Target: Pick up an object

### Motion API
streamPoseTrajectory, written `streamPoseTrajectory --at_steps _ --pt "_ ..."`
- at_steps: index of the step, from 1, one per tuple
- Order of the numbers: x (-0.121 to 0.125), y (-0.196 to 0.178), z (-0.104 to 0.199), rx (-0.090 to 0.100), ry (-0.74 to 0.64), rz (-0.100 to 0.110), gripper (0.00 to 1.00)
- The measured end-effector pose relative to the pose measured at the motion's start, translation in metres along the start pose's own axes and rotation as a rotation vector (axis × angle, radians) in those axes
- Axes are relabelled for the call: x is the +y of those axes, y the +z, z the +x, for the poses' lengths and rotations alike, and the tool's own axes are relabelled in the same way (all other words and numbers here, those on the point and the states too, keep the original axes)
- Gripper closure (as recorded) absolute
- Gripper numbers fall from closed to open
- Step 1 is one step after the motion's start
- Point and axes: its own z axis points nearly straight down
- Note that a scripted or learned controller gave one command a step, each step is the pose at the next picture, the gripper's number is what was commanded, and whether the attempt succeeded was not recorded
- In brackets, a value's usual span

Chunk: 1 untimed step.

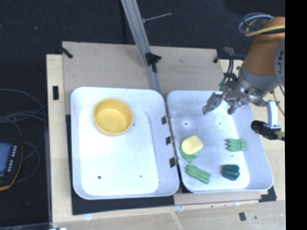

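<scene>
We have nothing in hand yet: our gripper (222, 104) hovers with jaws apart over the right bin (201, 104) (far end), well above the yellow lump (191, 145) nearest to pick.

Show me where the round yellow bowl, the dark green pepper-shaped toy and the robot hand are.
round yellow bowl (113, 116), camera view, inner bottom.
dark green pepper-shaped toy (230, 172), camera view, body centre.
hand (221, 107), camera view, between fingertips.
</scene>
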Motion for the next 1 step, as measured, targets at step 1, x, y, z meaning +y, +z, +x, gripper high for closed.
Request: streamPoseTrajectory --at_steps 1 --pt "-0.0071 0.0448 -0.0033 0.0 0.0 -0.001 0.0"
